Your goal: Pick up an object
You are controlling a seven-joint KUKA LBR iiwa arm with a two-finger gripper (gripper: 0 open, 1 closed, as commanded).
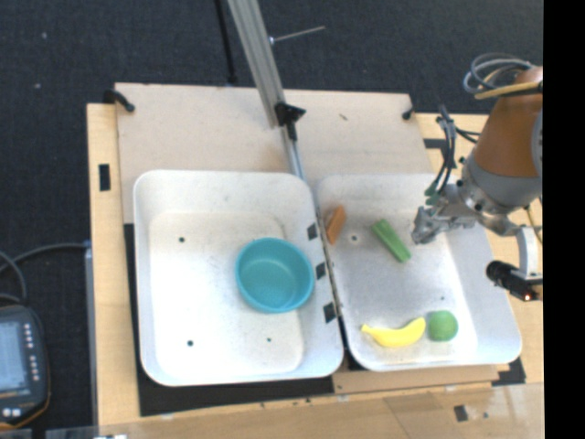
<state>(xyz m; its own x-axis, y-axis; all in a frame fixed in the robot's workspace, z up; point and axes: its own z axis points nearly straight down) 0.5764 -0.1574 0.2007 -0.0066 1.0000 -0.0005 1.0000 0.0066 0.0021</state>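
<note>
Hovering over the right bin [475,273], the gripper [425,230] is sitting just beside the green block [391,241] — jaw state I cannot tell, nothing visibly held — so the approach is underway; next it needs centring over the block and descending

The gripper [426,227] hangs over the right bin [475,273], near a green block [391,242], banana [395,334] and lime [442,326].

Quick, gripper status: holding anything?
Gripper: over the right bin, beside the green block; nothing seen between its fingers, and open or shut cannot be told.
</note>
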